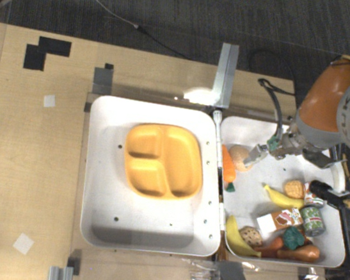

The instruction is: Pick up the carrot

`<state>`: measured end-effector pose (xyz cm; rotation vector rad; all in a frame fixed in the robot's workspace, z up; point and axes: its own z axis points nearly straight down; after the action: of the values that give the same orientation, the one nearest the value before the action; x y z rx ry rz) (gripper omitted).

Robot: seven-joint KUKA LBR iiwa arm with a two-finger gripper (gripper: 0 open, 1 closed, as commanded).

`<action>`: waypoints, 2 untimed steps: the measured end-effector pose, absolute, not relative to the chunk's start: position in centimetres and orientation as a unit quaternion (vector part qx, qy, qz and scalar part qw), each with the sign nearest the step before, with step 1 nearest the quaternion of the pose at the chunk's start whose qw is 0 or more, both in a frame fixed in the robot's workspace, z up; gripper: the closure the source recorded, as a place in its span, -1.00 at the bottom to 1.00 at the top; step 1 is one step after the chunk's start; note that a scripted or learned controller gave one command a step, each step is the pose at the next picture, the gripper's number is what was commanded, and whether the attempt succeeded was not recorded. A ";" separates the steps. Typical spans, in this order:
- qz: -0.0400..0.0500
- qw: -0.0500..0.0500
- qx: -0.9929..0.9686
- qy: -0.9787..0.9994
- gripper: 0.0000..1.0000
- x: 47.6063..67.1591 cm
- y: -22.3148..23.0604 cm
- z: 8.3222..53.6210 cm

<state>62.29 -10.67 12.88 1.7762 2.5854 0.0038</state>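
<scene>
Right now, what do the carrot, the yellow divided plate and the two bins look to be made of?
The carrot looks like moulded plastic toy food: uniform orange, smooth, with a small green tip. The yellow divided plate seems matte plastic, with soft rounded compartment edges and no glare. The left bin and right bin look like thin white plastic or coated sheet; small holes and faint sheen leave that open.

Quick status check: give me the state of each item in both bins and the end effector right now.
carrot: lying against the right bin's left wall, not gripped
end effector: low over the right bin, beside the carrot
yellow tray: flat in the left bin, compartments bare
bananas: lying loose
green can: upright
</scene>
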 end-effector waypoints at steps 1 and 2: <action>0.001 0.010 0.612 0.791 -1.00 59.7 -9.8 9.0; 0.004 0.002 0.828 0.560 -1.00 57.7 -9.1 8.8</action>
<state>57.75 -9.11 8.82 2.5990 1.7571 0.0135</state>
